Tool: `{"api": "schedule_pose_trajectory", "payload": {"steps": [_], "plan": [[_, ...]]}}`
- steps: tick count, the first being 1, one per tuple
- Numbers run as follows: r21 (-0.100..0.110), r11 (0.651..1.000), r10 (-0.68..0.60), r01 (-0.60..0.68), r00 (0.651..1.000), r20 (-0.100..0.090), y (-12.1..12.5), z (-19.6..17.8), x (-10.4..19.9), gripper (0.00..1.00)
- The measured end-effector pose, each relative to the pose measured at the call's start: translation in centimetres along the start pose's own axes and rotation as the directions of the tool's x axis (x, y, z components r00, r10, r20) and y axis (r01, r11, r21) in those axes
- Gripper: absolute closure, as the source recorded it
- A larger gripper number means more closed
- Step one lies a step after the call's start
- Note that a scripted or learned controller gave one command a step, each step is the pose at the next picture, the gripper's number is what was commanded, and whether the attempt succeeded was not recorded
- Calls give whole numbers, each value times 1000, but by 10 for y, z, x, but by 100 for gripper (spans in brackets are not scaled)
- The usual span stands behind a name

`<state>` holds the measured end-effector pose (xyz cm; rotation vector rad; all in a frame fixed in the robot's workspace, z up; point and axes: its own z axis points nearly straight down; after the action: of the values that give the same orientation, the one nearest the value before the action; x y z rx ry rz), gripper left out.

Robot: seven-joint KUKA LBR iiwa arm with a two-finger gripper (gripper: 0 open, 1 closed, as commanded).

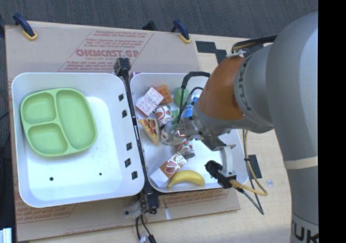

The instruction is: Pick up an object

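Observation:
My gripper point(172, 134) reaches down into the middle of the right bin point(232, 155), among a heap of small packets. A small can point(162, 114) with a red and white label lies just left of it. A white and red packet point(150, 100) sits farther back, and a yellow snack packet point(149, 128) lies to the left. A banana point(186, 179) rests at the bin's front edge, with an orange packet point(173, 164) beside it. The arm's wrist hides the bin's right part.
The left bin point(108, 177) holds a green divided plate point(58, 122) at its left side. A black divider with clips point(131, 128) runs between the bins. Brown cardboard point(102, 47) lies under and behind both bins.

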<state>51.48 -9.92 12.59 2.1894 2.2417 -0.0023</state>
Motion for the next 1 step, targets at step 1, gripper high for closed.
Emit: {"api": "schedule_pose_trajectory", "payload": {"steps": [1], "plan": [[-1, 1000, -5, 5, 1000, 2, 1, -10, 0, 100]]}}
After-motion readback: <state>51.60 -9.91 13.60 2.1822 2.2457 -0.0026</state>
